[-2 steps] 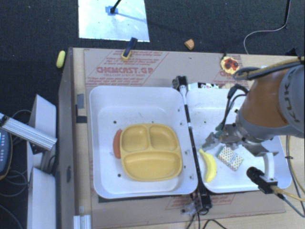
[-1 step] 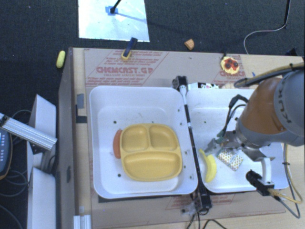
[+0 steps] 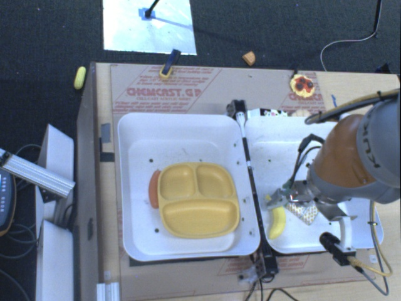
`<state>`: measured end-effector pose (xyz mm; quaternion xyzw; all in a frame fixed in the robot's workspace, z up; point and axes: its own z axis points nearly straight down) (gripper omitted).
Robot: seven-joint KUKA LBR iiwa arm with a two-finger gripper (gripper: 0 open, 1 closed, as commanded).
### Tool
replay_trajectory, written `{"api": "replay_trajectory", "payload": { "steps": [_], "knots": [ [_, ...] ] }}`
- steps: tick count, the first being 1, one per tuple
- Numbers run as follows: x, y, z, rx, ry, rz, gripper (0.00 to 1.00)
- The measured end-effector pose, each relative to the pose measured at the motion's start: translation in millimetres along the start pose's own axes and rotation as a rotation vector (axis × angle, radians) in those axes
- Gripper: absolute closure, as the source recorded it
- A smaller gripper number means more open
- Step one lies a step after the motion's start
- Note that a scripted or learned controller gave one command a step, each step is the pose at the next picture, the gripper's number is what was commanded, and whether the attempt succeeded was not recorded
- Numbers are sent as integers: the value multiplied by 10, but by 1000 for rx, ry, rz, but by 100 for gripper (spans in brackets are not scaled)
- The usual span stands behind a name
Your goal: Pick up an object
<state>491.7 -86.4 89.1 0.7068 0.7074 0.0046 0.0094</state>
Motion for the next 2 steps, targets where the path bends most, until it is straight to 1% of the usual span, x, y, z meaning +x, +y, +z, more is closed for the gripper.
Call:
{"api": "replay_trajectory", "payload": {
  "steps": [1,2],
  "knots": [
    [-3,6,-107,1,2,0,100],
    [461,543,-950,17,8,-3,100]
  ]
}}
